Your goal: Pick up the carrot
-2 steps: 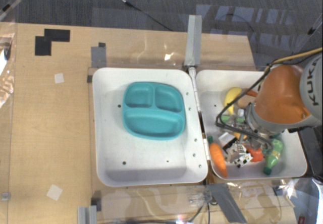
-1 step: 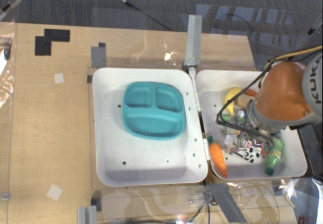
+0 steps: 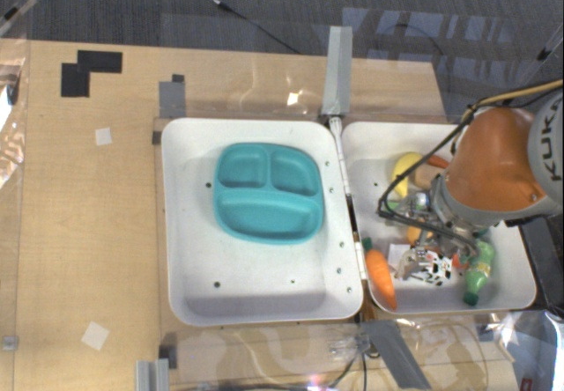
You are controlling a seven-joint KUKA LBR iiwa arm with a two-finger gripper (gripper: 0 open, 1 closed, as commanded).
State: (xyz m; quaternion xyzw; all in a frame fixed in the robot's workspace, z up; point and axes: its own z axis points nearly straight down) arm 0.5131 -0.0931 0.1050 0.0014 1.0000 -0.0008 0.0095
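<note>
The claw (image 3: 429,250) hangs low inside the right bin (image 3: 527,291), under the arm's orange band (image 3: 492,160) and grey wrist, with dark cables looping round it. Its metal parts blur into the clutter beneath, so I cannot tell how it is set, and nothing is plainly gripped in it.

Just beneath and beside it sits a small black-and-white spotted toy (image 3: 435,269), seemingly on a pale card. To the right of that lies a green bottle-shaped toy (image 3: 478,275), tilted, its cap end toward the bin's near edge. Above the claw a yellow, lemon-like piece (image 3: 405,171) peeks out from beside the wrist, with a small orange-brown bit next to it.

The carrot (image 3: 381,278) lies near the claw's left, in the right bin's near-left corner, close against the wall shared with the other bin, its blunt end pointing away from the near edge. It is apart from the claw.

The left bin (image 3: 189,231) holds 1 teal plate (image 3: 267,192) with 3 compartments. Both bins rest on the wooden counter (image 3: 79,231).
</note>
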